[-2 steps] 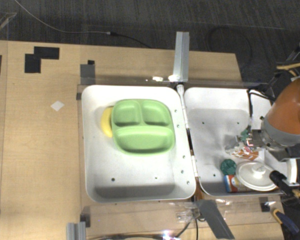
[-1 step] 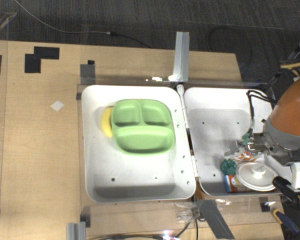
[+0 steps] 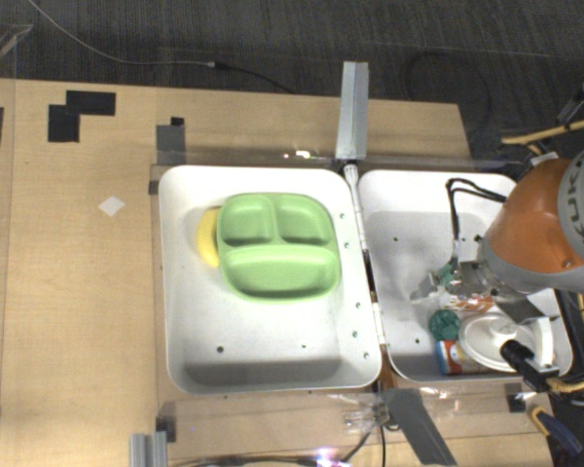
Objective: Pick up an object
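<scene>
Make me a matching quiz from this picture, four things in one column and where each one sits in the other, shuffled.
Things:
1. green divided plastic tray
2. yellow object
3. round white plate
4. orange band on the arm

Places:
A. right bin, near its front
B. above the right bin
C. middle of the left bin
D. left bin, tucked under the tray's left edge

Pairs: 1-C, 2-D, 3-A, 4-B

Bright, even overhead light; soft focus.

Left bin (image 3: 185,290): green tray (image 3: 275,244) fills the upper middle, yellow piece (image 3: 206,238) tucked at its left; lower floor open. Right bin (image 3: 399,212): clutter (image 3: 457,334) crowds the lower right under my arm; upper left open.
</scene>
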You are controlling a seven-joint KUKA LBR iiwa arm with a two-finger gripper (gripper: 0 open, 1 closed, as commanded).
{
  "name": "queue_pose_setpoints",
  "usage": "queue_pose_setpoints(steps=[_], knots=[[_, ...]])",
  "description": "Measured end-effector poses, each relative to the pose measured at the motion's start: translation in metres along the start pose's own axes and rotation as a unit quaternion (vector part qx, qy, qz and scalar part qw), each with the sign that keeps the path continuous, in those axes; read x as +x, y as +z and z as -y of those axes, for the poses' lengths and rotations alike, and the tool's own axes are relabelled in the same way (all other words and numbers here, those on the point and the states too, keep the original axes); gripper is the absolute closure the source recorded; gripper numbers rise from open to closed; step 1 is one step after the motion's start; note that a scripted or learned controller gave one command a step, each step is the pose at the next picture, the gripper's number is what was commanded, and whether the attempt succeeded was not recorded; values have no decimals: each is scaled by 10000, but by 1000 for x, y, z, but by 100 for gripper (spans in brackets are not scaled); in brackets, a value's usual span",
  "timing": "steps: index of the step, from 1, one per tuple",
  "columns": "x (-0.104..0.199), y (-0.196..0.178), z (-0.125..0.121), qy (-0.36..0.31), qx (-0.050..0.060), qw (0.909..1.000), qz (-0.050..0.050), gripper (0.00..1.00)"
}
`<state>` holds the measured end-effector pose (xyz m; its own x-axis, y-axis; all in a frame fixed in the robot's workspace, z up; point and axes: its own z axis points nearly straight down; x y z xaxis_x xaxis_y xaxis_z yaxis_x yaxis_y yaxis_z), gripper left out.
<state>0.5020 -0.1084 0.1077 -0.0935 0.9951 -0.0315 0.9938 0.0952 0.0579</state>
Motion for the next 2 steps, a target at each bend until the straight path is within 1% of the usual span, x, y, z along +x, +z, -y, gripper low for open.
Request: queue_pose_setpoints(steps=[1, 2], knots=[[-7, 1, -9, 416, 46, 9991, -84, 0], [-13, 1, -3, 256, -7, 9996, -102, 0]])
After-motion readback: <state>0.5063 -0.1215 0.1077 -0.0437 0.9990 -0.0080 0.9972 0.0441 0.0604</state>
